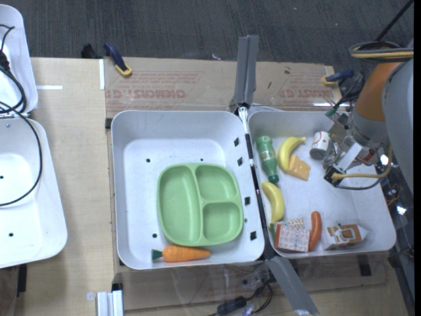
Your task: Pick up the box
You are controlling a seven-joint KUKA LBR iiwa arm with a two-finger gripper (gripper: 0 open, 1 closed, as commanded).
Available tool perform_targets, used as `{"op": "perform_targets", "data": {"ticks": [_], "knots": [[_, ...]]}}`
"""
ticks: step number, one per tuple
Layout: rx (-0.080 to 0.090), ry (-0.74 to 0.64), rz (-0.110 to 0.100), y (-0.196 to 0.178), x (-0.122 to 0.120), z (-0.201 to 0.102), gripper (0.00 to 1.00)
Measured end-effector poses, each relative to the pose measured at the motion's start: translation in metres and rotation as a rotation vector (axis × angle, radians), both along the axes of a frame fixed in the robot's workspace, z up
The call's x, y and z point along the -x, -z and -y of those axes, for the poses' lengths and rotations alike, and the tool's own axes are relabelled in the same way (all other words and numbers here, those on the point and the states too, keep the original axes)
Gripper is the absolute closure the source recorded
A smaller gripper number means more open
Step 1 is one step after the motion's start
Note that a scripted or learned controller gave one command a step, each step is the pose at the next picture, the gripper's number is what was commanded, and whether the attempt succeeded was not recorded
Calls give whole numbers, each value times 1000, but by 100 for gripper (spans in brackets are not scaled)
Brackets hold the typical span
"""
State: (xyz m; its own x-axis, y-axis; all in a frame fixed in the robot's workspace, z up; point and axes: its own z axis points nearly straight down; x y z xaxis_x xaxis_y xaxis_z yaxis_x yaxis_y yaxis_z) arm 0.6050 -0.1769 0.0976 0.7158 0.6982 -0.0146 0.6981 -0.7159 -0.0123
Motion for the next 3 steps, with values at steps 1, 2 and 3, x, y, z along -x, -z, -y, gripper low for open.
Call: {"op": "perform_targets", "data": {"ticks": [1, 2, 3], "knots": [[1, 120, 17, -94, -22, -88, 100], [2, 205, 13, -93, 20, -85, 100], [3, 202, 9, -101, 20, -84, 100]]}}
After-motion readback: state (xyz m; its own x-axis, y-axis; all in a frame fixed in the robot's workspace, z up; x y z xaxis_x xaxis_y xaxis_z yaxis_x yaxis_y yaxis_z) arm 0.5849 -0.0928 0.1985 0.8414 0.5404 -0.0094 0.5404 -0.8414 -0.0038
